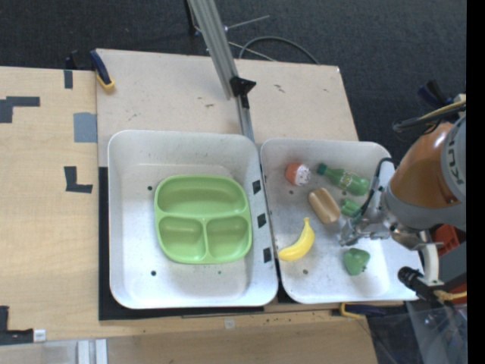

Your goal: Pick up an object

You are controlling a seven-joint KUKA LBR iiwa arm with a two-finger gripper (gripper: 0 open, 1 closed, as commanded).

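Toys fill right bin (pixel 379 154), divided plate (pixel 203 218) left bin (pixel 121 203); jaws' state unclear.

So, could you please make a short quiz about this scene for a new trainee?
1. True or false: the banana lies in the right bin.
2. What lies in the left bin? A) green divided plate B) green bottle C) hot dog
3. Fill in: the hand is over the ____ bin.

Key: 1 true; 2 A; 3 right.
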